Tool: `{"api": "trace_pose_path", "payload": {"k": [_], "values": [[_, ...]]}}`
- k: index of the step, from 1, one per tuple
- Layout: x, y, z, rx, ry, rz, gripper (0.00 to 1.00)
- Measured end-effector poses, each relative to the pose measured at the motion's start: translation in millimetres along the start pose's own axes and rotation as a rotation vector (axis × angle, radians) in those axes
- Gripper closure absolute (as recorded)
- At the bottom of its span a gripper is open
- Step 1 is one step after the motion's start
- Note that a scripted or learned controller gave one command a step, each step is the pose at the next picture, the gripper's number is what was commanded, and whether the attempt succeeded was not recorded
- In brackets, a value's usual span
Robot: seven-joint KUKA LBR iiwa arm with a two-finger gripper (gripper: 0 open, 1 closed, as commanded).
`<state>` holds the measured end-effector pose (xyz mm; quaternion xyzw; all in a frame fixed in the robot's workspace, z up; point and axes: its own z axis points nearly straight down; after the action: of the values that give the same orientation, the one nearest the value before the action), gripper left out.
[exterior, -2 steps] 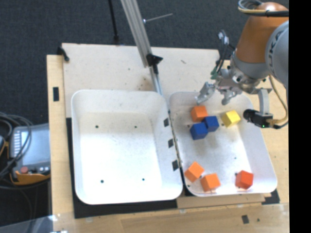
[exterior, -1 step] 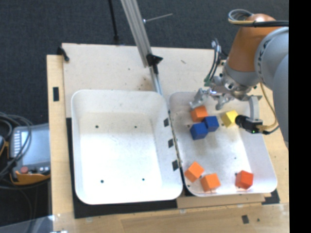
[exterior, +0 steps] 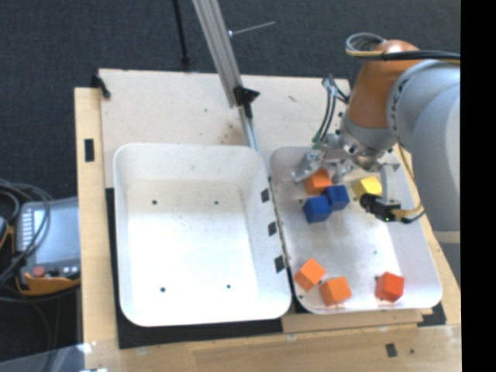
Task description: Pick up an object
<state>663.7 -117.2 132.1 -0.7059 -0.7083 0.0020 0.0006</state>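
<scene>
- You see dark grey carpet (exterior: 46, 29) around the pale wooden table (exterior: 155, 107).
- An aluminium rail (exterior: 217, 37) slants up from it.
- Cables and a control pendant (exterior: 46, 246) lie left.

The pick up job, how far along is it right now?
Done: the arm has reached the right bin, and its gripper is down over an orange block beside two blue blocks. In hand: nothing visibly held. Left: gripping and lifting a block; a yellow one and three orange blocks lie loose.

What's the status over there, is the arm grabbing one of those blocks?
End effector low over right bin, at orange block. Grasp unconfirmed. Two blue blocks crowd it; yellow block beside.
</scene>
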Motion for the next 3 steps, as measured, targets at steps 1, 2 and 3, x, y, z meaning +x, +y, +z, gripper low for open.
{"api": "trace_pose_path", "payload": {"k": [1,2,3], "values": [[-0.8,1.8,-15.1,-0.008,0.0,0.001,1.0],[-9.2,3.0,-62.8,-0.01,0.001,0.006,1.0],[-5.2,5.5,-108.8,-0.011,0.001,0.001,1.0]]}}
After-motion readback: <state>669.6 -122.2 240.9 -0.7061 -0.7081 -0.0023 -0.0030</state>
